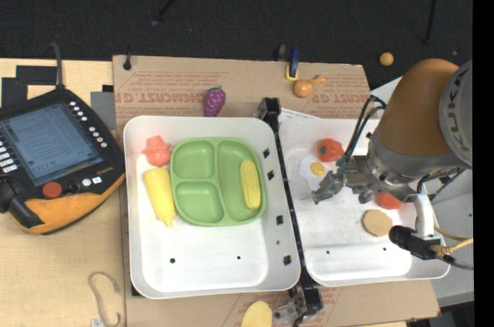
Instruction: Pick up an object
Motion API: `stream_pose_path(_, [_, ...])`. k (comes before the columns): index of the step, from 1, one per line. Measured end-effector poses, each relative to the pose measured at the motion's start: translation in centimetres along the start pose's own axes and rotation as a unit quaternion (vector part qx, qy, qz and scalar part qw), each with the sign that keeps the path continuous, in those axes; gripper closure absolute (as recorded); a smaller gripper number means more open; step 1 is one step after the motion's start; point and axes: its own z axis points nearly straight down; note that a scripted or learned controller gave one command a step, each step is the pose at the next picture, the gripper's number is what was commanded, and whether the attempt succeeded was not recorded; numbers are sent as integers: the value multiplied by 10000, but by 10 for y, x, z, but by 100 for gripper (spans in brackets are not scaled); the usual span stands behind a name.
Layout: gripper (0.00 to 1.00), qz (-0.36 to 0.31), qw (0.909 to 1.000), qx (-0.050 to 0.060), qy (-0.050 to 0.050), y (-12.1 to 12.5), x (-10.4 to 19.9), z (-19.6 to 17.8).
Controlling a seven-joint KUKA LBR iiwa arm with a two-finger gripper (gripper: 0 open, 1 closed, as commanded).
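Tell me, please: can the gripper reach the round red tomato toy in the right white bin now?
Probably yes. The gripper hangs in the right white bin, close to the round red tomato toy, with bare bin floor around the toy and nothing over it.

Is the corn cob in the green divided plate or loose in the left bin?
In the plate. The corn cob lies lengthwise in the right-hand compartment of the green plate, inside its rim, within the left bin.

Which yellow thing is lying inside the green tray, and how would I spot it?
Start at the left white bin and find the green divided tray inside it. In the tray's narrow right-hand compartment lies an ear of corn. Unlike the smooth yellow piece beside the tray, it is ribbed with kernels and sits inside the tray.
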Motion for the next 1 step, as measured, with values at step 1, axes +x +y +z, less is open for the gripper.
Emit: stream_pose_path(1, [0,-8,10000,-71,-7,3,0,-7])
